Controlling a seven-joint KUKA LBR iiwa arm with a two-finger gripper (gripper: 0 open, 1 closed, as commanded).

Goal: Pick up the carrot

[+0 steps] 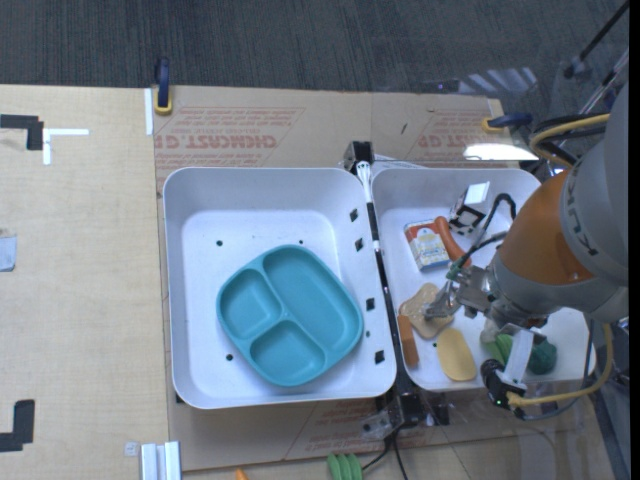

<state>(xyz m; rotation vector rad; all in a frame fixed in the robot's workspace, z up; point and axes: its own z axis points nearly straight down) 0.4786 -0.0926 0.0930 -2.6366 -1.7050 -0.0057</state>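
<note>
**Carrot lies left of and below the gripper**

In the right bin [392, 190], lower centre-right of frame, the carrot [407, 340] lies along the left wall, long axis near-vertical. The gripper [441, 306] is seen just upper-right of it; its opening cannot be told.

Two shallow white bins are counted: one bin [190, 298] well away from the gripper [440, 306], the other bin [400, 203] beneath it. One teal divided plate [290, 315] with three compartments is seen in the far bin. Close around the gripper are counted one carrot [407, 339], one tan piece [424, 303], one yellow piece [457, 355], one small packet [428, 245] and one green item [540, 356].
</note>
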